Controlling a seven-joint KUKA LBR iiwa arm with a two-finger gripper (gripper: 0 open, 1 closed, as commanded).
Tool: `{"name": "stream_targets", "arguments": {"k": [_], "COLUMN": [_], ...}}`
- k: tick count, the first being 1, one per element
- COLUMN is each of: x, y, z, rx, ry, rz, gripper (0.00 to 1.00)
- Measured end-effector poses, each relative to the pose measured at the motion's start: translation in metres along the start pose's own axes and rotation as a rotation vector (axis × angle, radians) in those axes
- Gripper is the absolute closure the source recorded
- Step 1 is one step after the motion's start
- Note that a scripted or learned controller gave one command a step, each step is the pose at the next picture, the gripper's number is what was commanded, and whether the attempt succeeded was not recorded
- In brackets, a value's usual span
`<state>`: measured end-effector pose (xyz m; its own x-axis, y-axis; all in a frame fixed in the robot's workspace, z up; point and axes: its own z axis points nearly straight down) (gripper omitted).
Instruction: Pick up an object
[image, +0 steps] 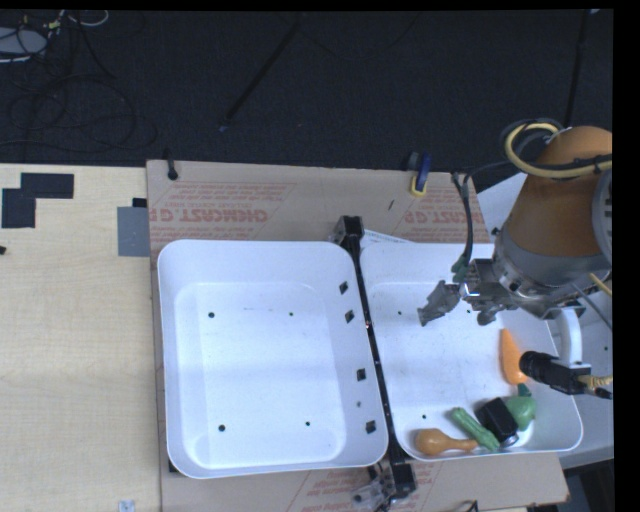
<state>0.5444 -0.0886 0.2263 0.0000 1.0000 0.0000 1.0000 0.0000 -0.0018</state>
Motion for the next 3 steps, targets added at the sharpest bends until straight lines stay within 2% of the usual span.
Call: {"name": "stream_targets", "arguments": {"k": [1,2,3], "x": [-0.041,-0.129,-0.123], "y": [0.028,-0.026,0.031], "z": [-0.141,-0.172,-0.051], "rx": [-0.017,-0.003,0.006], "ry": [-0.005,-0.004,0.002], "rz": [0.002,0.009,-0.005], "gripper": [0.00,0.00,0.00]}}
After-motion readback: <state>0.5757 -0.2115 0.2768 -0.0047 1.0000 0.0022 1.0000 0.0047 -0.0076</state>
